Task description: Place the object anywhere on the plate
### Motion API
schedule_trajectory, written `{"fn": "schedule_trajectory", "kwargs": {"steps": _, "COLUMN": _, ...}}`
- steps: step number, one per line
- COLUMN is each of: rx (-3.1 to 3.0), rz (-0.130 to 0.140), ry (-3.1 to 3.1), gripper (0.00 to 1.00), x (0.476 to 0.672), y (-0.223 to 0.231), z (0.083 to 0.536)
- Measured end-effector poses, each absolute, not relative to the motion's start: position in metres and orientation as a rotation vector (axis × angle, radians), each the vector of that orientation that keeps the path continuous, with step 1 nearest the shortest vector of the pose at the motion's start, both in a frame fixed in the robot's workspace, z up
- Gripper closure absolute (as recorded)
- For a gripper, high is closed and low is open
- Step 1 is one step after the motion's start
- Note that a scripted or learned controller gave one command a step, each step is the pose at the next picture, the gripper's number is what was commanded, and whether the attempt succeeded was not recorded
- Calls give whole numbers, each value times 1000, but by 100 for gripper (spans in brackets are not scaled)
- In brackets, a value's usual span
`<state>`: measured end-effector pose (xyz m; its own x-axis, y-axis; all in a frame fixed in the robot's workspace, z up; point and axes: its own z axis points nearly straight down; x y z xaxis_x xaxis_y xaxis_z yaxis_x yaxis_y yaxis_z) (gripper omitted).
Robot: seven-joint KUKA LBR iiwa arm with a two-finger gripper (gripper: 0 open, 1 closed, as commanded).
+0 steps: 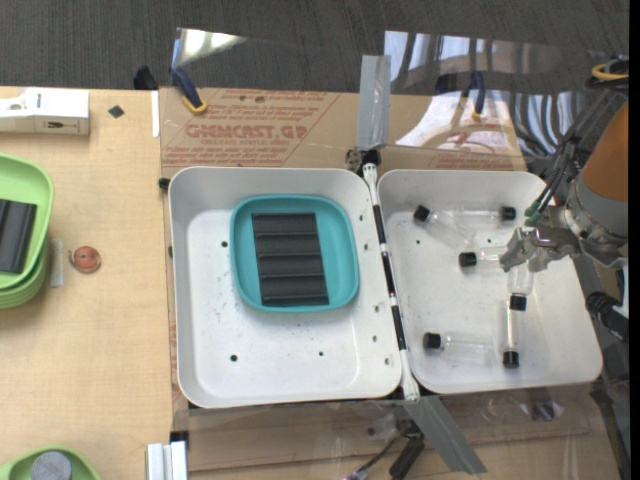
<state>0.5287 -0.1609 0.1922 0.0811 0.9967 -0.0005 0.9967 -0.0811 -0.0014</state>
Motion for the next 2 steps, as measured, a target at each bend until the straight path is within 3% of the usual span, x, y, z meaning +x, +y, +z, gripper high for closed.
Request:
{"fn": "schedule_trajectory", "kwargs": {"steps": 1, "rx": -2309, "rz": 2, "ry": -2129, "gripper": 0, "x": 529, "y": -161, "z": 192}}
{"fn": "schedule_trajectory", "kwargs": {"steps": 2, "rx": -2410, "rz": 4, "ry": -2016, "gripper": 0, "x": 506, "y": -191, "z": 295}}
